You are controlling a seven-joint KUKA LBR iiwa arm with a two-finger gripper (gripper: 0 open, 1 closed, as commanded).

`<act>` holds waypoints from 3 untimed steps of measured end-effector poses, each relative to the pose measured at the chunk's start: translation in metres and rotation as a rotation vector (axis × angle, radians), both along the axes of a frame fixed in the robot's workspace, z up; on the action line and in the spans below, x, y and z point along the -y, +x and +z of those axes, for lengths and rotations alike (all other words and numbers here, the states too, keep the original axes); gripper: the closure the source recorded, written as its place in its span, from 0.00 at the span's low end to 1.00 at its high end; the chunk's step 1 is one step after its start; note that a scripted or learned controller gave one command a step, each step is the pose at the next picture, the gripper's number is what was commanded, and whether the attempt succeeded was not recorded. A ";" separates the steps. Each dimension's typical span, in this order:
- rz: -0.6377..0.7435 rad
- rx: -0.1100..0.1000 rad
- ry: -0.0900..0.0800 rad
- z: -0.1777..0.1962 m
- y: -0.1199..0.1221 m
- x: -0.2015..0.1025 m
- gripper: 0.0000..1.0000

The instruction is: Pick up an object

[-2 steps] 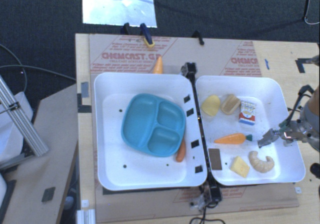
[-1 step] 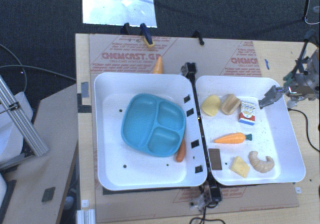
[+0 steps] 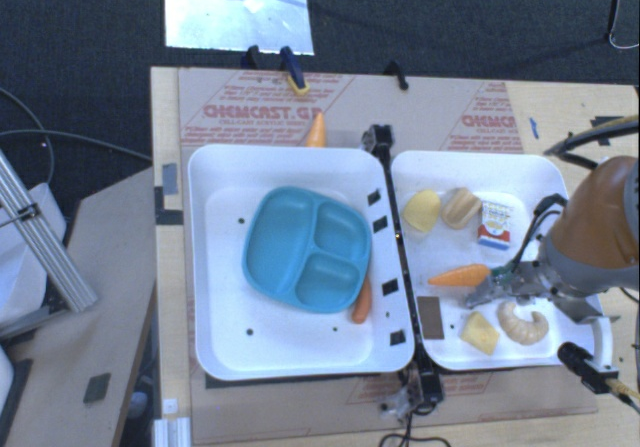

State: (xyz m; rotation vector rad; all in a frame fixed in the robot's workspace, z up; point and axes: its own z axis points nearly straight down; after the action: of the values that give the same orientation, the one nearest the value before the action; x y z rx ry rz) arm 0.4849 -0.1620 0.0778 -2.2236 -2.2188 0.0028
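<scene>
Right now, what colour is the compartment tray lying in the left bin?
Light blue compartment tray, seen clearly in the camera view.

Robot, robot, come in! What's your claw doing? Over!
Claw low in right bin, at carrot tip. Cheese and shrimp close by.

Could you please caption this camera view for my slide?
Gripper beside a carrot in the right bin; blue tray in the left.

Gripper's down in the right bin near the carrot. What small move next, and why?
Probably nudge the gripper slightly toward the carrot to centre on it before closing. It sits at the carrot's right end, and I can't see anything held. The cheese wedge and shrimp lie just below, so keep the move short.
</scene>
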 end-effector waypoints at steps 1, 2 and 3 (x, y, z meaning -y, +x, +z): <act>0.008 0.010 -0.001 0.095 0.006 -0.010 0.00; 0.007 0.007 -0.002 0.095 0.060 0.019 0.00; 0.003 0.001 0.002 0.005 0.001 0.045 0.00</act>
State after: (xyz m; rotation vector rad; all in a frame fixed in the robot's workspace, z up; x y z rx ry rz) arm 0.4855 -0.2066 0.0826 -2.2205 -2.2212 -0.0006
